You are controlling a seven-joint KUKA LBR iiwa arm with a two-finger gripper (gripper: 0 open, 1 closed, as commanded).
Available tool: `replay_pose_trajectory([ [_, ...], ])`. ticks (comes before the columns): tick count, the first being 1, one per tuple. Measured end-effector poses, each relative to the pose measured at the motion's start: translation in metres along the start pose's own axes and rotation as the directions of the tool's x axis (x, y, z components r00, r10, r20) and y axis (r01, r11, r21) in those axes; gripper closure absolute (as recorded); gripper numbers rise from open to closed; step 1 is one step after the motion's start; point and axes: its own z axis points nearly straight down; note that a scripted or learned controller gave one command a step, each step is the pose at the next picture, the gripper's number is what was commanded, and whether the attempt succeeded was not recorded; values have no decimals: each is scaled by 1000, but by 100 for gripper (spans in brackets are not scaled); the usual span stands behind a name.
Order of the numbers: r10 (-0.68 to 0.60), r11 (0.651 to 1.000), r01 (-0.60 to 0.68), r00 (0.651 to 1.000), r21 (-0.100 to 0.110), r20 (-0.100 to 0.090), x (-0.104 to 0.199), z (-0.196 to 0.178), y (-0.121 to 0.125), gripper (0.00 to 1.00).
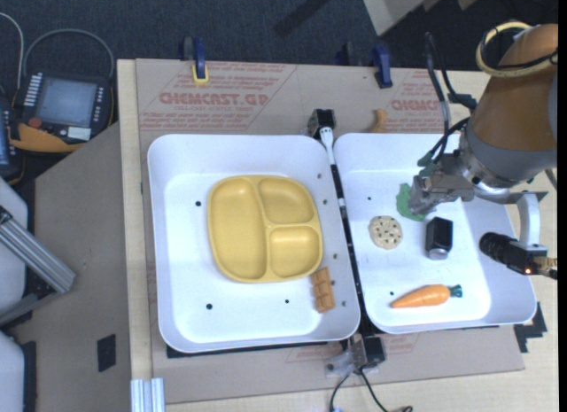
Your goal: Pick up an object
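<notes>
While lowered into the right bin point(496, 308), gripper point(431, 190) poised over a green object point(407, 200) near that bin's middle; finger opening and any grasp cannot be told. Just near of it, a speckled cookie point(385, 232) and a dark can point(438, 237) side by side. Nearer still, a carrot point(423, 296) lying along the front wall. Left bin point(168, 251) occupied by a yellow divided plate point(263, 227) and, at its near right corner, a brown waffle piece point(322, 290).
</notes>
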Motion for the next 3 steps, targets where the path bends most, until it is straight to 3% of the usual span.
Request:
replay_pose_trajectory([
  [3,0,1000,0,1000,0,-1,150,24,62,100],
])
